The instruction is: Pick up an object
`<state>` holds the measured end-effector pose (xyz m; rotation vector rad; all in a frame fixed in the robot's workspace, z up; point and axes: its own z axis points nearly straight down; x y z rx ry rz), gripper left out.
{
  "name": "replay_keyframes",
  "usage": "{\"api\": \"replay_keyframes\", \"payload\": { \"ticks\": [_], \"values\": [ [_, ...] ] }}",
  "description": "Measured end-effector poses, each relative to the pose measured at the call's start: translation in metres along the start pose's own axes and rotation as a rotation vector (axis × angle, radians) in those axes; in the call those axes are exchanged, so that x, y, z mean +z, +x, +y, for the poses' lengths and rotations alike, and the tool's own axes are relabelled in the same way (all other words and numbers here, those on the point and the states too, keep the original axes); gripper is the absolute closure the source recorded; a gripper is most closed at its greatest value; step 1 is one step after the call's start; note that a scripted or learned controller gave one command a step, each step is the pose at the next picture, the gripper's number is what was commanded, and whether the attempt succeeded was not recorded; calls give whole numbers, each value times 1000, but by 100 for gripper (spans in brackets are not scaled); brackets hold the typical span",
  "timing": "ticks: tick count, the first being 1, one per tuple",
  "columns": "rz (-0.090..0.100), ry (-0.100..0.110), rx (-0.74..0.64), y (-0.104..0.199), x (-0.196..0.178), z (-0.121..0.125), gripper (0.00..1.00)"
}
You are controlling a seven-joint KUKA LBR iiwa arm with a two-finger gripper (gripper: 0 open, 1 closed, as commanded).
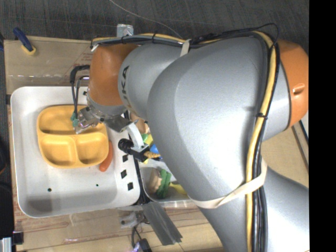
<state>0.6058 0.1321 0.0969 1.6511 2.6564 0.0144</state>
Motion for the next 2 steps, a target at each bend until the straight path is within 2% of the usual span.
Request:
{"api": "replay_keyframes", "payload": {
  "ticks": [1, 2],
  "values": [
    [5, 7, -114, -2, -101, -108, 100],
    [5, 17, -99, -101, -96, -116, 100]
  ]
}}
